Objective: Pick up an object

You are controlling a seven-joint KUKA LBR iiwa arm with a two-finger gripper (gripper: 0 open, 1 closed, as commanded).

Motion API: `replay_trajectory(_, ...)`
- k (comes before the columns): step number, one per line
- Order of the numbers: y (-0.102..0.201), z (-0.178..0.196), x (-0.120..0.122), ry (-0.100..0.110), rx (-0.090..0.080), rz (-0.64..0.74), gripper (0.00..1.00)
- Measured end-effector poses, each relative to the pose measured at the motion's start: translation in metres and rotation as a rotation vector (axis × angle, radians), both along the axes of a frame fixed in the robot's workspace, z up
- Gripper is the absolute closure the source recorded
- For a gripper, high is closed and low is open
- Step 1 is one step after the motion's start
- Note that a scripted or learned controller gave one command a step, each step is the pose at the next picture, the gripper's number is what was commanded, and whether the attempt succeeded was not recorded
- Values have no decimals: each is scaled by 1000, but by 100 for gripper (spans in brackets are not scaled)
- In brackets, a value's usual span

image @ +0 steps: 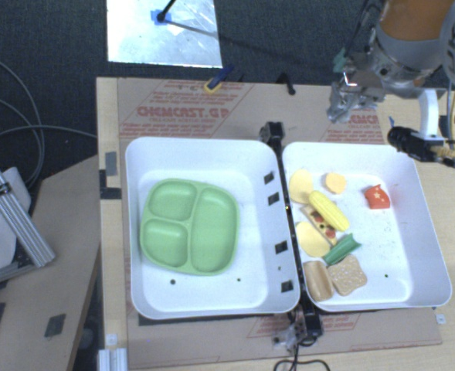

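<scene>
The red piece (377, 197) sits alone toward the far right of the right bin (424, 230), well apart from the heap of corn (328, 210), bread (346, 275) and yellow slices beside the divider. It looks the easiest pick. The gripper (343, 107) hangs above the bin's far edge; how its jaws stand I cannot tell. I'd lower it straight over that lone piece.

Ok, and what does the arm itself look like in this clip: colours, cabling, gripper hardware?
The arm is grey with a broad orange band above the wrist. Thin dark cables run down its left side toward the gripper, a small silvery metal assembly with a hint of red on it. The gripper is too blurred to make out finer detail.
</scene>
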State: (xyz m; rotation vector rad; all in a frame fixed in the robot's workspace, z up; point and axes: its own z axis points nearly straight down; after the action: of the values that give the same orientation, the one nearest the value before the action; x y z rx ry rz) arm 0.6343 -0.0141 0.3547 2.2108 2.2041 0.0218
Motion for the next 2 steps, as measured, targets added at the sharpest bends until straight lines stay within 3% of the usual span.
replay_trajectory(1, 75, -34, -66, 28, 7, 13, 100)
replay_trajectory(2, 103, -67, -118, 28, 6, 10, 100)
